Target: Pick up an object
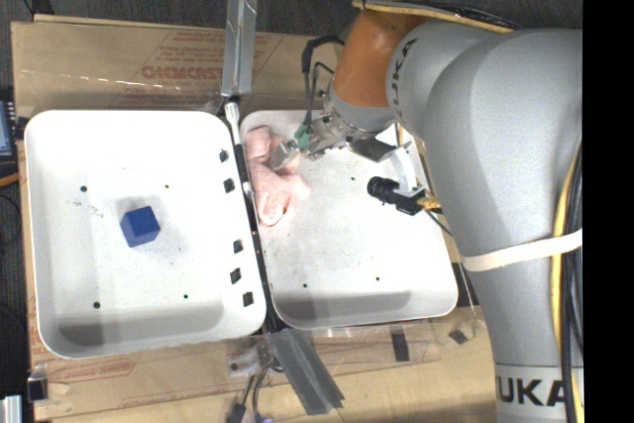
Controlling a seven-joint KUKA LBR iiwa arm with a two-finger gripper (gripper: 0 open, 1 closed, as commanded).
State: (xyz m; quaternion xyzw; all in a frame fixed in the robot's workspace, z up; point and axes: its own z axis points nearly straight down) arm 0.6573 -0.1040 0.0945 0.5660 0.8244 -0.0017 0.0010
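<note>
The gripper (300, 144) hangs low over the far-left corner of the right bin (357, 297). It is at the far end of a pink soft object (269, 181) that lies along that bin's left wall. The tool looks to be touching or just beside the pink mass. The wrist and the slanted view hide its tip, so whether it is apart, together or clamped on anything cannot be told, and nothing can be seen gripped. 1 other candidate, a blue cube (140, 225), sits alone near the middle of the left bin (59, 312), well apart from the arm (495, 134).

The likely target is the pink object, and 3 things could go wrong from here:

- It looks limp and crumpled, so a close might catch only a loose fold, which could slip free on the lift.
- It lies against the left wall near the corner, leaving little room, so the tool might strike the wall or pin the object against it instead of straddling it.
- If the tool sits beside the mass and not around it, it would close on air and come up with nothing.
</note>
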